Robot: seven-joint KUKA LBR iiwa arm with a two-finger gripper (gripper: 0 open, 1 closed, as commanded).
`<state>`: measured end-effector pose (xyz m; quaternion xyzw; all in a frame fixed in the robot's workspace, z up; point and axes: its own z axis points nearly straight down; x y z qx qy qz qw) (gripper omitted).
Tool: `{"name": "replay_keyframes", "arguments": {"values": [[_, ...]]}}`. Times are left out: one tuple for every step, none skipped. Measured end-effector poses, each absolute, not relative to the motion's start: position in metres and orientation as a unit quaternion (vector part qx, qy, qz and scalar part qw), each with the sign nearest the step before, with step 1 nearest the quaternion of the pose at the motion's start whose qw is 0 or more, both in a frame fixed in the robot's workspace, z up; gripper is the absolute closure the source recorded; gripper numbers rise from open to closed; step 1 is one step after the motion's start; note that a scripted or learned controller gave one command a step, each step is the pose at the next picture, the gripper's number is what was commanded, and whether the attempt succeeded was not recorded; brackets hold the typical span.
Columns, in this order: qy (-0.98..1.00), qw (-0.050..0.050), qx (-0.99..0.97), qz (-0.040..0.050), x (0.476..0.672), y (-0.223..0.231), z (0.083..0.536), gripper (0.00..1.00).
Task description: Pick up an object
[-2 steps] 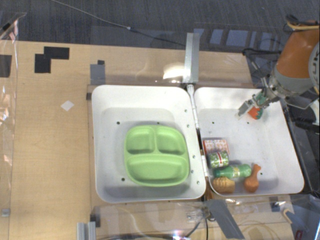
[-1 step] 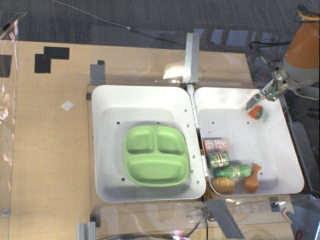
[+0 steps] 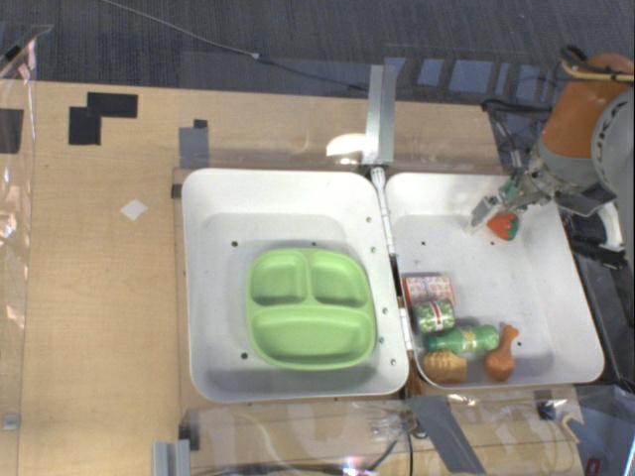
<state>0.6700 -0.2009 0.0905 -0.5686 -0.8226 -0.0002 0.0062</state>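
Gripper [image 3: 501, 209] over the far part of the right bin [image 3: 556, 296], close to the arm's own side, with a small red and green object [image 3: 506, 226] at its tip. Fingers spread a little, one pale finger [image 3: 483, 212] reaching out on the side away from the arm. Cannot tell whether the red piece sits between the fingers or merely just beside and beneath them, so no firm hold to claim.

Well apart from the gripper, toward the near edge of the bin: a printed packet [image 3: 428, 289], a green can [image 3: 434, 314], a green bottle [image 3: 462, 340] lying with its long axis across the bin, a tan pastry-like piece [image 3: 444, 367] and an orange drumstick shape [image 3: 502, 353]. Green divided plate [image 3: 312, 308] farther off, in the left bin [image 3: 208, 296].

Judged from this: nearest candidate right at the fingertips, hence a close and a lift rather than a reach
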Motion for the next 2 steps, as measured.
{"name": "replay_keyframes", "arguments": {"values": [[-0.825,-0.004,-0.565,-0.0016,0.6745,-0.2012,0.1001,1.00],[-0.826,0.004,-0.564,-0.0021,0.6730,-0.1964,0.0982,0.00]]}}
